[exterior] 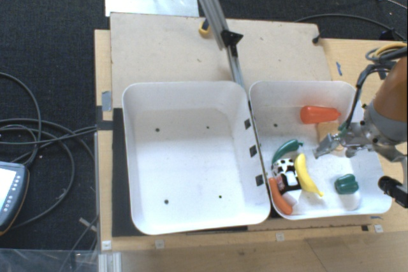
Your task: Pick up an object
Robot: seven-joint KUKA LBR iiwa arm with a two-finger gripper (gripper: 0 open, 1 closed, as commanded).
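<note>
The right bin [268, 99] holds several objects. An orange piece [319, 114] lies near its back. A green piece [287, 149], a yellow banana [307, 175], a black-and-white item [287, 174] and a red-orange piece [279, 195] crowd its left front. A dark green pepper-like piece [346, 183] sits on something white [350, 200] at the front right. My gripper [326, 146] reaches in from the right and hangs over the bin's middle, right of the green piece and just below the orange piece. Nothing is visibly held in it.
The left bin [137, 99] stands beside the right one, sharing a middle wall [252, 150]. A grey slanted pole [210, 0] crosses above the bench at the back. Cables and a pendant [9, 191] lie on the floor to the left.
</note>
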